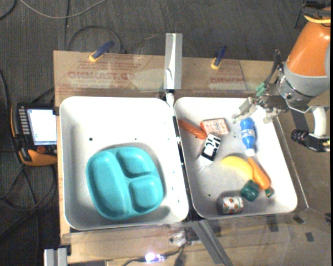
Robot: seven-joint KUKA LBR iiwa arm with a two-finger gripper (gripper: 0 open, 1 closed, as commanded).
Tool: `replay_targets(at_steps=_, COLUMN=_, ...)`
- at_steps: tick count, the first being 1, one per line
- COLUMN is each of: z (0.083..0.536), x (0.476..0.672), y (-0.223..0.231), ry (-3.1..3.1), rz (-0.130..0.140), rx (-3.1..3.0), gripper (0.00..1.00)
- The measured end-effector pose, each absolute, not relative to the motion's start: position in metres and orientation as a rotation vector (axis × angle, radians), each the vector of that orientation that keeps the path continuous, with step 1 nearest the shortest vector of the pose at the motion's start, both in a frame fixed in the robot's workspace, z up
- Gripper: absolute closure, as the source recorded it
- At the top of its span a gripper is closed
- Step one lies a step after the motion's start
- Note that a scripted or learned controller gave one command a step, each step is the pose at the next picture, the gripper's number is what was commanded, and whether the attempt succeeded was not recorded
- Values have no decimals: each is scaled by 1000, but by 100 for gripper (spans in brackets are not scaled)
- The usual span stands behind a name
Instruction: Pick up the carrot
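The carrot (pixel 259 174) is a short orange root with a green tip. It lies in the right bin (pixel 288 173) near the right wall, pointing toward the front, against a yellow banana (pixel 237 164). My gripper (pixel 256 111) hangs over the bin's far right corner, just above a blue bottle (pixel 248 134) and well behind the carrot. Its fingers stand open with nothing between them.
The right bin also holds a thin orange-red stick (pixel 192 129) by its left wall, a pink box (pixel 215 126), a black-and-white carton (pixel 211 147), a teal block (pixel 250 191) and a small can (pixel 231 204). A teal divided tray (pixel 126 182) fills the left bin (pixel 77 126).
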State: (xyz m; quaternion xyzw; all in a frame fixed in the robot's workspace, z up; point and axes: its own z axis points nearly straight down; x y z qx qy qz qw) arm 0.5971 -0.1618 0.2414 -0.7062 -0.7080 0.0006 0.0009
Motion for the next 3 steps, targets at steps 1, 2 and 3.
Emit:
replay_targets(at_steps=1, z=96, x=553, y=-196, ry=-2407, rz=-1, rx=-2018, gripper=0)
replay_targets(at_steps=2, z=104, x=552, y=-196, ry=-2406, rz=-2, rx=-2017, gripper=100)
replay_targets(at_steps=3, z=162, x=483, y=-162, ry=-2422, rz=2, rx=-1997, gripper=100)
